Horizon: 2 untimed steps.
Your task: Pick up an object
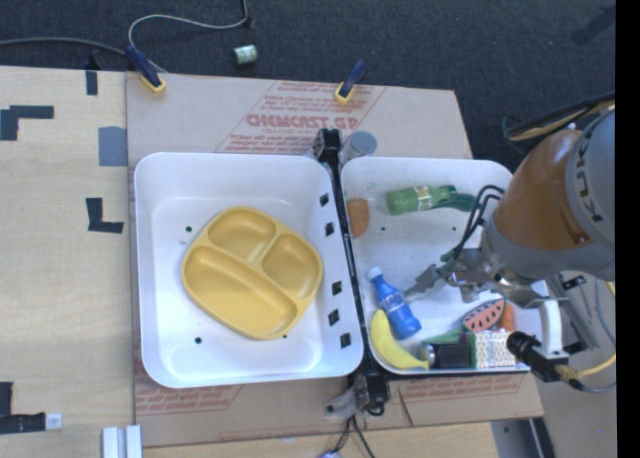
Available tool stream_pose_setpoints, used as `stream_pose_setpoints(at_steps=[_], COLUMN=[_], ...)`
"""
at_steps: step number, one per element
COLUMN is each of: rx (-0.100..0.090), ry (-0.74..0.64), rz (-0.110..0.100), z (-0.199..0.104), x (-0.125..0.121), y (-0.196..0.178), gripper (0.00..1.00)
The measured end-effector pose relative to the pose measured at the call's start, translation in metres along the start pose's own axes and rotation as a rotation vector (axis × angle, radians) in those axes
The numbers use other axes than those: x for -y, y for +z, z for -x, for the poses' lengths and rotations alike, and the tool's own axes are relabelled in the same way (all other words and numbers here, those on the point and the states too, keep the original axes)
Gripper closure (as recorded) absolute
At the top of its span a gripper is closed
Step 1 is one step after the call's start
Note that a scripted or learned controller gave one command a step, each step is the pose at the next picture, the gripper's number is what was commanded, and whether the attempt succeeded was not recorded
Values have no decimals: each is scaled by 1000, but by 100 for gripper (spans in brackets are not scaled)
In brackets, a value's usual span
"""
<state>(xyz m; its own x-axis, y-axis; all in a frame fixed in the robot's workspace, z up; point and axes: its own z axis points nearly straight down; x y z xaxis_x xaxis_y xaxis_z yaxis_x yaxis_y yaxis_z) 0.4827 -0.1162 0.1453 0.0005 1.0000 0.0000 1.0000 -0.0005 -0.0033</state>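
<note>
My gripper (441, 277) hangs low over the middle of the right bin (420, 172), under the arm's orange band (548, 198). Just left of it and a little nearer the front lies a blue bottle (395, 305), apart from the gripper by a small gap. A yellow banana (389, 347) curves along the front wall below the bottle. At the back of the bin a green bottle (420, 198) lies on its side. A small orange piece (358, 216) sits by the left wall. A watermelon-slice toy (483, 315) lies under the wrist, partly hidden.
The left bin (160, 246) holds a yellow divided plate (251, 271). A dark block (452, 354) and a speckled box (492, 348) sit at the right bin's front edge. Black cables (478, 208) loop beside the arm. Clamps (349, 84) pin the cardboard behind the bins.
</note>
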Motion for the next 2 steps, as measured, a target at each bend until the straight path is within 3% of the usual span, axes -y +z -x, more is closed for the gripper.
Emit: stream_pose_setpoints(at_steps=[2], rx=[-1], ry=[-1], rz=[2], z=[2], x=[-1], y=[-20], gripper=[0])
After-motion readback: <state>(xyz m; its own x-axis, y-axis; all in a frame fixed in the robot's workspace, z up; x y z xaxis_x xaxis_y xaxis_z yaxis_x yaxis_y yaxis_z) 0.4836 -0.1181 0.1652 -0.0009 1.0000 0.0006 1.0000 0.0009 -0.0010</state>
